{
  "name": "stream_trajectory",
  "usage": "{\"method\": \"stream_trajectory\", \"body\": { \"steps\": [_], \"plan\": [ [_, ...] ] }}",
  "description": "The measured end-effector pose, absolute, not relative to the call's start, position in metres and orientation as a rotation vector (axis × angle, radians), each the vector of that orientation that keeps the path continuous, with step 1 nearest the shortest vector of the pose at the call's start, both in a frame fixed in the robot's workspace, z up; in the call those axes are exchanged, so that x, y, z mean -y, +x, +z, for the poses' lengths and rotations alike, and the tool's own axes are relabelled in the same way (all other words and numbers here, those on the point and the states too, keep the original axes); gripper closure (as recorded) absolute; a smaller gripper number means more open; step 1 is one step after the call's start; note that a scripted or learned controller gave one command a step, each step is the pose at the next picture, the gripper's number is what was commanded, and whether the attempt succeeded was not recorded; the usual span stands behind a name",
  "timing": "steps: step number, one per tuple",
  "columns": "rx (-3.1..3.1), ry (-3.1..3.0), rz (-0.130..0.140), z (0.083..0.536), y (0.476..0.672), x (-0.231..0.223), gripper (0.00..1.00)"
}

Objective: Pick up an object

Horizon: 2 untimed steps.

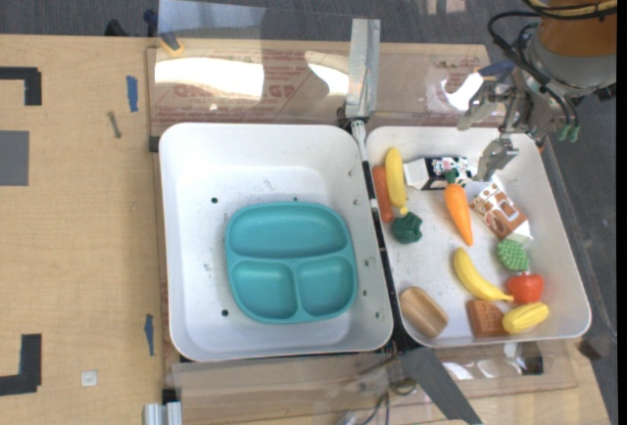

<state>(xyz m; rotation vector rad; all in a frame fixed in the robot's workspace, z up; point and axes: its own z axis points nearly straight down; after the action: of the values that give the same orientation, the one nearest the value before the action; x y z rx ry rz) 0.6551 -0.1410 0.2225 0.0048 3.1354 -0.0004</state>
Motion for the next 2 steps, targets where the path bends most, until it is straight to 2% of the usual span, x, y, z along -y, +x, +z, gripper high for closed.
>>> {"method": "stream_trajectory", "body": {
  "steps": [1,2],
  "plan": [
    [-3.110,-0.233,-0.008,0.127,0.652,0.152,0.00],
    [-3.080,-0.343,-0.019,0.122,0.632,0.163,0.00]
  ]
}}
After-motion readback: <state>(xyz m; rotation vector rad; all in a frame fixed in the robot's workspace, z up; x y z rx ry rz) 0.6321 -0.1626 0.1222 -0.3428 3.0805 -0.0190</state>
